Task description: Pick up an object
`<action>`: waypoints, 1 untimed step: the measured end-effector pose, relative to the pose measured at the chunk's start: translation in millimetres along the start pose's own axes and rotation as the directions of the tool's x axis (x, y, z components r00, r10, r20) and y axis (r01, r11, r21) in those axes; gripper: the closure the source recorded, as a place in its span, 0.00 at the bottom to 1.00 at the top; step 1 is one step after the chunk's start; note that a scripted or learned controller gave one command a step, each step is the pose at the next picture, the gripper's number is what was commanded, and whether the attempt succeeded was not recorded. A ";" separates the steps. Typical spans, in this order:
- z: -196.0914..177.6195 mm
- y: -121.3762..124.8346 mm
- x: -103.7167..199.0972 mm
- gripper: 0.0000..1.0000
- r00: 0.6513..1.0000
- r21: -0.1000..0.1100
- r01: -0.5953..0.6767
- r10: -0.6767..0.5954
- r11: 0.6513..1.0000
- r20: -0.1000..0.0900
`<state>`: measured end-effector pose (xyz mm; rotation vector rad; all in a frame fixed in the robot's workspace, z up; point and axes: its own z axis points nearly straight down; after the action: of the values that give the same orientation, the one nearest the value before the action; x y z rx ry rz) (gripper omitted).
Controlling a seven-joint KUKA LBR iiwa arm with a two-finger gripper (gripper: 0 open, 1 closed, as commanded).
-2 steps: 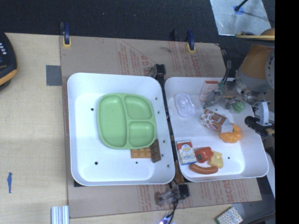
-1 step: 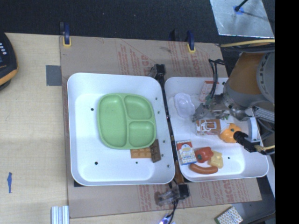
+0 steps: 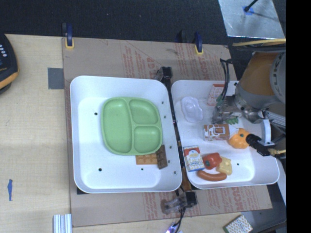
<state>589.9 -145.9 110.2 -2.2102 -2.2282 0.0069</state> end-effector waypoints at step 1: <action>0.3 -0.1 0.0 0.00 1.000 0.001 0.001 -0.001 1.000 0.001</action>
<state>589.8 -145.9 109.9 -2.2094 -2.2290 0.0081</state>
